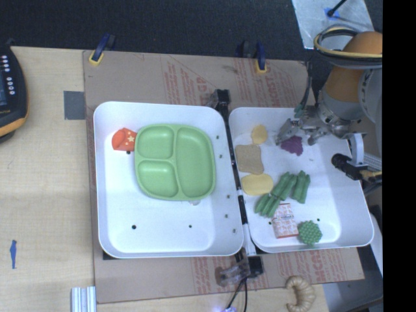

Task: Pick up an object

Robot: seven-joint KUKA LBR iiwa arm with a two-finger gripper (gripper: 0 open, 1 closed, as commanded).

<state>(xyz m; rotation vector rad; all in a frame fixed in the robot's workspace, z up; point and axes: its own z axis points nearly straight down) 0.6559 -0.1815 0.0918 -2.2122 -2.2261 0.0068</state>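
Reaching stage: gripper (300, 134) low over purple toy (293, 145) in right bin (354, 223), jaw state unreadable; next, closing and lifting.

Blue clamps (260, 56), black pendant (10, 90), grey tape patch (74, 104)

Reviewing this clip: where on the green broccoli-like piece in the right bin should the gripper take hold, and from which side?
Grip the green broccoli piece across its rounded body, coming straight down. It sits near the right bin front wall, beside the small red-and-white packet, so the fingers should probably close along the wall, clear of both.
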